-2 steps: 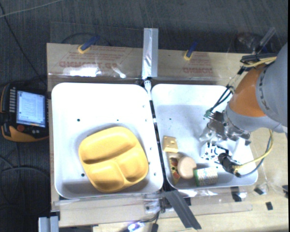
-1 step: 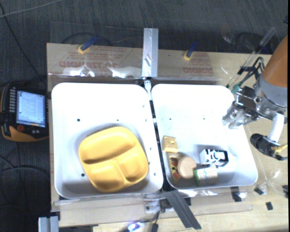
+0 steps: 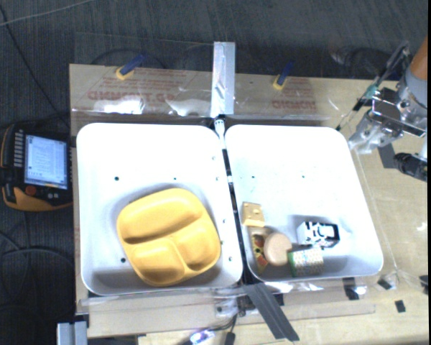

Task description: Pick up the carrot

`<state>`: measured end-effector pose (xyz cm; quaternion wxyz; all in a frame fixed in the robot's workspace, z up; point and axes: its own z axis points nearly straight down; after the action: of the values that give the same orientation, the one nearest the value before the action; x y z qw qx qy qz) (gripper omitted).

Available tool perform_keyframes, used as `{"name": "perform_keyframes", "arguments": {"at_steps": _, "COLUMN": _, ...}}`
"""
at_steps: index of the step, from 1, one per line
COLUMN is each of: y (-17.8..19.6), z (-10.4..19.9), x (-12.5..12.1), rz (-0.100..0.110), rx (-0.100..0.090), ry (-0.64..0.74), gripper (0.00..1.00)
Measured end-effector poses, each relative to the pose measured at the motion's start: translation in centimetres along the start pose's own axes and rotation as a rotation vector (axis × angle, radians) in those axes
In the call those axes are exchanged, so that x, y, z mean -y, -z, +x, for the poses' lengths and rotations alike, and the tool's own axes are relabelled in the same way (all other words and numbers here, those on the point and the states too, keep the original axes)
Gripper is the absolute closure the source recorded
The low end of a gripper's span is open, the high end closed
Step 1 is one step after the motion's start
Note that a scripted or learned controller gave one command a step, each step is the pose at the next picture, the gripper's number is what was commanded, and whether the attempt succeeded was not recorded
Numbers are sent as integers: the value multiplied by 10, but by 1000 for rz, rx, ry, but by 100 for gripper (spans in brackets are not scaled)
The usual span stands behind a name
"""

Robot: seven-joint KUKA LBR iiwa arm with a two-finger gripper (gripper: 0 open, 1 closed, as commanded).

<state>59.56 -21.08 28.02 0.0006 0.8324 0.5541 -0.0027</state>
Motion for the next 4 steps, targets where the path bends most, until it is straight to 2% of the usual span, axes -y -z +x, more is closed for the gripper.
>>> {"name": "perform_keyframes", "arguments": {"at_steps": 1, "y": -43, "z": 24, "x": 58, "rz": 2, "rx": -1, "ry": -99, "gripper": 100}}
{"name": "perform_keyframes", "arguments": {"at_steps": 2, "y": 10, "z": 30, "x": -21, "rz": -1, "rx": -1, "ry": -65, "gripper": 100}}
{"name": "perform_keyframes", "arguments": {"at_steps": 3, "y": 91, "z": 39, "x": -63, "rz": -2, "rx": -1, "ry": -68, "gripper": 100}}
{"name": "perform_keyframes", "arguments": {"at_steps": 4, "y": 100, "z": 41, "x": -63, "rz": -1, "rx": 4, "ry": -65, "gripper": 100}}
